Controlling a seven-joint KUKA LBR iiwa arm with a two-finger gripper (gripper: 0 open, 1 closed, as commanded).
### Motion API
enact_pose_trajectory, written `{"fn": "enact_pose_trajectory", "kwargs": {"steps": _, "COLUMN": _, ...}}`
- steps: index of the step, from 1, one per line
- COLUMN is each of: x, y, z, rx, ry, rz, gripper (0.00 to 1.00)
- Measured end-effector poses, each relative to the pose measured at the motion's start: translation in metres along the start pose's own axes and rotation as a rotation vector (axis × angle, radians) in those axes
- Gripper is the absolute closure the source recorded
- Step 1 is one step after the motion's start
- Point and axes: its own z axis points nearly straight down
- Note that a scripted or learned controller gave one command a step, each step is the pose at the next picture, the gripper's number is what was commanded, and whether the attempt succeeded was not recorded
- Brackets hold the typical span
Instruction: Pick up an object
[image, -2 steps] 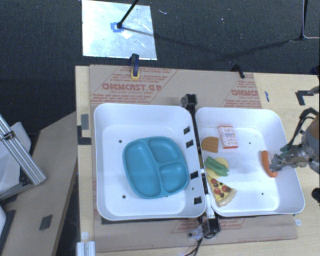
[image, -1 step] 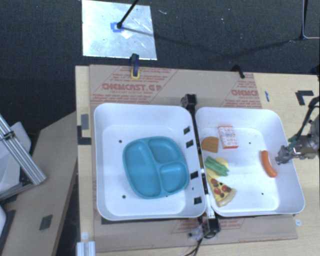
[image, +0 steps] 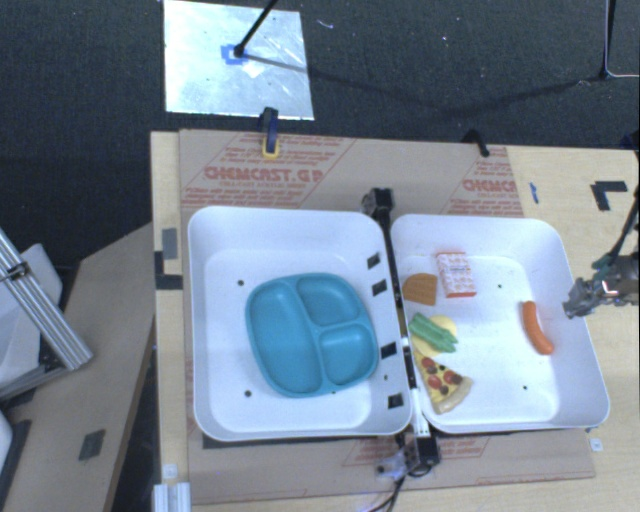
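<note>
Camera view showed me the gripper (image: 585, 300) hanging over the right bin's (image: 565, 400) outer rim, just beside the sausage (image: 537, 327); its grip I couldn't tell.

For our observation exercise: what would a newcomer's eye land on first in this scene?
Most likely the blue divided plate, alone in the left bin. Next, the toy food scattered in the right bin: an orange sausage on its right side, a pizza slice near the divider. The gripper sits at the right bin's right edge.
</note>
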Motion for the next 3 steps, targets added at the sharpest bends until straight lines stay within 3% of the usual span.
{"fn": "enact_pose_trajectory", "kwargs": {"steps": 3, "x": 0.144, "y": 0.049, "z": 0.024, "rx": 0.003, "ry": 0.002, "rz": -0.002, "gripper": 1.00}}
